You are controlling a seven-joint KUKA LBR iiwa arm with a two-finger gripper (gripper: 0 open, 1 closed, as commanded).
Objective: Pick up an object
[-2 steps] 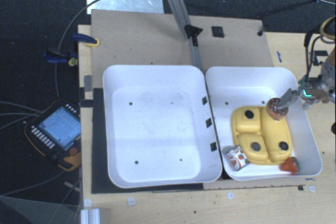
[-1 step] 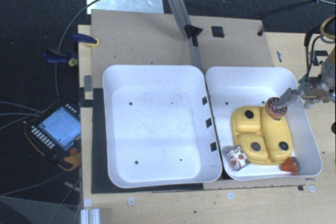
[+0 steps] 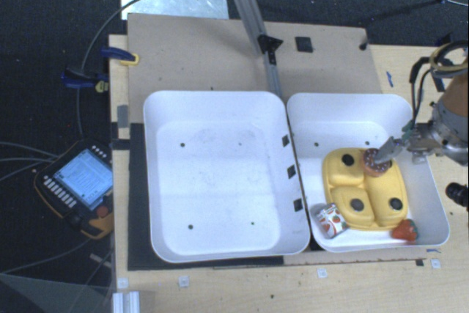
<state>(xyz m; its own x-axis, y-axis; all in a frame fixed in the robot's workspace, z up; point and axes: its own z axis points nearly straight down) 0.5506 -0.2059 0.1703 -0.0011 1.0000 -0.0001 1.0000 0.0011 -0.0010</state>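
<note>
Two white bins [image 3: 220, 245] are sitting side by side on the bench. In the right one, the claw [image 3: 378, 157] is hovering over a small red-brown object [image 3: 377, 166] lying directly beneath it on the yellow tray [image 3: 344, 176]; its grip state can't be told.

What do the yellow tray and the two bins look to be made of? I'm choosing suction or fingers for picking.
The yellow tray looks like moulded plastic, smooth and slightly glossy, with rounded compartments and dark holes. The two bins seem thin formed white plastic, matte with soft rounded rims. Neither material is certain from this view.
</note>
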